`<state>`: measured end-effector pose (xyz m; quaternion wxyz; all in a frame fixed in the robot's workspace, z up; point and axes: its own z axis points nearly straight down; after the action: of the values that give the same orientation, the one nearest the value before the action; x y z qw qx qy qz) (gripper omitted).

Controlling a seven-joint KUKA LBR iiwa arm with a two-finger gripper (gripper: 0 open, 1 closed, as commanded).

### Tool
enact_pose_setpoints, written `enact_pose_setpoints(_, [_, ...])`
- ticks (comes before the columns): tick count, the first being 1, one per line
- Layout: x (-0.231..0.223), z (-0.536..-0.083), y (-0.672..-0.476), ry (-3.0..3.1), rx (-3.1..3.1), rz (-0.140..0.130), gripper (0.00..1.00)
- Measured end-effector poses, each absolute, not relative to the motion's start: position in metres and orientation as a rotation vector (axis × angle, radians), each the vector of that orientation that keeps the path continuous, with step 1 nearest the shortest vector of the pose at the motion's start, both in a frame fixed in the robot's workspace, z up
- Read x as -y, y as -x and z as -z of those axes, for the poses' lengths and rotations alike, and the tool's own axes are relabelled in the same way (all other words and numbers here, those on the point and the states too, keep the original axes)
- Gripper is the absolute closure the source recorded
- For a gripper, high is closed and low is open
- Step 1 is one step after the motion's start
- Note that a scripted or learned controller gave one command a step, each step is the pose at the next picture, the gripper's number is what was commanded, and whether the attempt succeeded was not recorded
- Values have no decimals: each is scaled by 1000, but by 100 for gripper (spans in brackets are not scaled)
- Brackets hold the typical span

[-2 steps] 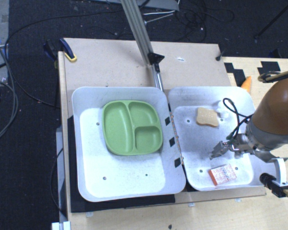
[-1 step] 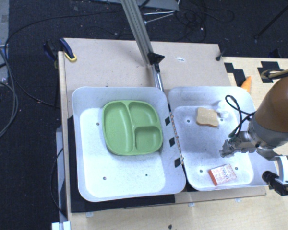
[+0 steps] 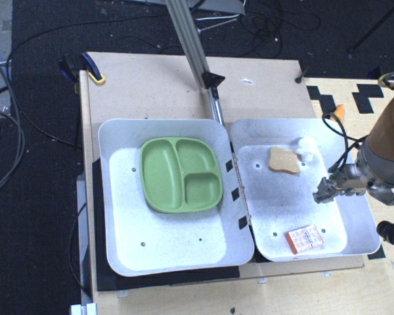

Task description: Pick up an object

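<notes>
In the right bin [image 3: 276, 215] a tan bread-like slice [image 3: 284, 161] lies near the back, with a small white object [image 3: 305, 149] just beside it at its right. A red-and-white packet [image 3: 305, 239] rests near the bin's front edge. My gripper [image 3: 327, 191] hangs over the right side of that bin, right of and below the slice and above the packet. Nothing shows between its tips. The left bin [image 3: 128, 241] carries a green divided plate [image 3: 182, 174].
A metal pole [image 3: 192, 41] slants from the top of the view down to the seam between the bins. Cables run by the arm's wrist [image 3: 345, 146]. The wooden bench [image 3: 184, 84] lies behind the bins.
</notes>
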<state>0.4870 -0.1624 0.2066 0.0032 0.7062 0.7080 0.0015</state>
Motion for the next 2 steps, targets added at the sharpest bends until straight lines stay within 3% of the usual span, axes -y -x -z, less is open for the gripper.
enact_pose_setpoints(1, [163, -250, -489, -2213, -2220, -4, 100])
enact_pose_setpoints(2, [119, -251, -505, -2212, -2229, -3, 100])
